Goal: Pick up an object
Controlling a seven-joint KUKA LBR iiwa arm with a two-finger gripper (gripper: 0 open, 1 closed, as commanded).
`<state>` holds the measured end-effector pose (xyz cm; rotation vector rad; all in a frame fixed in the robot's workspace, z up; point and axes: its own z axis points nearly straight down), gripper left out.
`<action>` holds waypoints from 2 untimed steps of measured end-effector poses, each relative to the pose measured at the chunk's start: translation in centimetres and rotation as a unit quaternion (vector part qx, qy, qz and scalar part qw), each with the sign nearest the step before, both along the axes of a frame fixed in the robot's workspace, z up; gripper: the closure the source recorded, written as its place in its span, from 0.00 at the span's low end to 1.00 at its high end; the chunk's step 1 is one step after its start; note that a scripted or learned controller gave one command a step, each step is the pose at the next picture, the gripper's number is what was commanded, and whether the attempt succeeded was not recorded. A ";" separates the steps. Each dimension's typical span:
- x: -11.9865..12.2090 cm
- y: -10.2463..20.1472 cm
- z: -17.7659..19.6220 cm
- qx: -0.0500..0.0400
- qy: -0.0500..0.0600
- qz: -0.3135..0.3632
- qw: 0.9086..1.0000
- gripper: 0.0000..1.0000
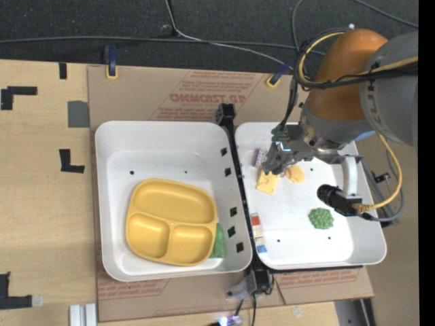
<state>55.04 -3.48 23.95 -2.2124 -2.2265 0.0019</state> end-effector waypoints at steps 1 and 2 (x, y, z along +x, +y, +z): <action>-0.8 5.5 0.6 0.000 -0.001 0.000 1.000 1.00; -0.8 11.7 0.1 0.000 0.000 0.001 1.000 1.00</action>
